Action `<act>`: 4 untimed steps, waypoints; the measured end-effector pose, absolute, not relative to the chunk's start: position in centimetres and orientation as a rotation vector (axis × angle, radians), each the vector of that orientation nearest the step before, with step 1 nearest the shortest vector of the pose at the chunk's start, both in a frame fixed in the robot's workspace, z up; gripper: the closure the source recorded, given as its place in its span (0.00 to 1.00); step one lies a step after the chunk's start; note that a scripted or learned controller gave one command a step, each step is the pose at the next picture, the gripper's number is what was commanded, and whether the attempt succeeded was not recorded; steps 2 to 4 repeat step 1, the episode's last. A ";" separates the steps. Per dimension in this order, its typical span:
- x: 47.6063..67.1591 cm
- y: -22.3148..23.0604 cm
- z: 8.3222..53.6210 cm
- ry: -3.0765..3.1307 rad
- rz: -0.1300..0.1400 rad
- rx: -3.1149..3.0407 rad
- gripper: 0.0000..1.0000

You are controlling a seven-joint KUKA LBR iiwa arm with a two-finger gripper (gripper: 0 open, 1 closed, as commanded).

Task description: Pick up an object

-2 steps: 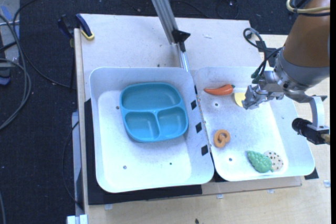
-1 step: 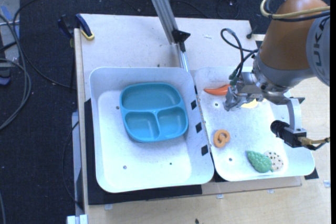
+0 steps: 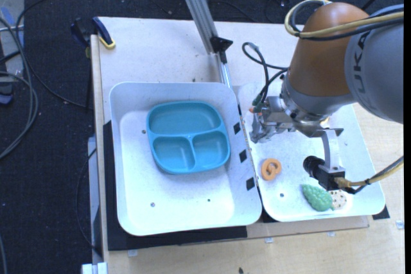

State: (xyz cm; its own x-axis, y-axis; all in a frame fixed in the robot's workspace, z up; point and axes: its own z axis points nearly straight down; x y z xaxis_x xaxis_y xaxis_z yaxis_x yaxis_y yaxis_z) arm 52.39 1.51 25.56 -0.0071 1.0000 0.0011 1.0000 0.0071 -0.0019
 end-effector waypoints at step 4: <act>50.9 7.3 24.1 -2.227 0.002 -2.213 1.00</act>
